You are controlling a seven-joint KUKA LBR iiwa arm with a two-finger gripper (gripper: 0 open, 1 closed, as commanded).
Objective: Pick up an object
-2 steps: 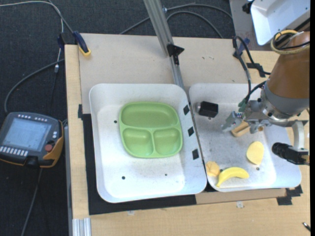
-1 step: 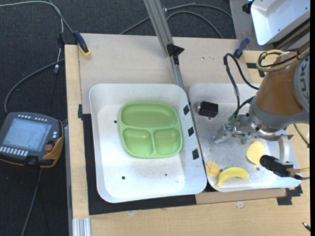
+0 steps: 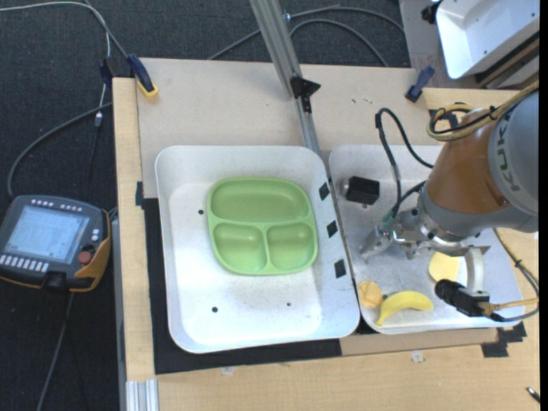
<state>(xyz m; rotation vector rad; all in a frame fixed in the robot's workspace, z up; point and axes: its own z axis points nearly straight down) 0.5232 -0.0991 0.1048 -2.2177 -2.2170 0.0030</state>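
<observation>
two white bins sat on the surface, the left bin holding a green divided plate, the right bin holding a banana at six o'clock below the pincer, whose grip i couldn't tell.

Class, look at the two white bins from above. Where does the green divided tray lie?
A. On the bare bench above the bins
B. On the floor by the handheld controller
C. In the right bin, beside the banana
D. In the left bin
D: the green divided tray lies flat inside the left bin, while the banana lies in the right bin.
</observation>
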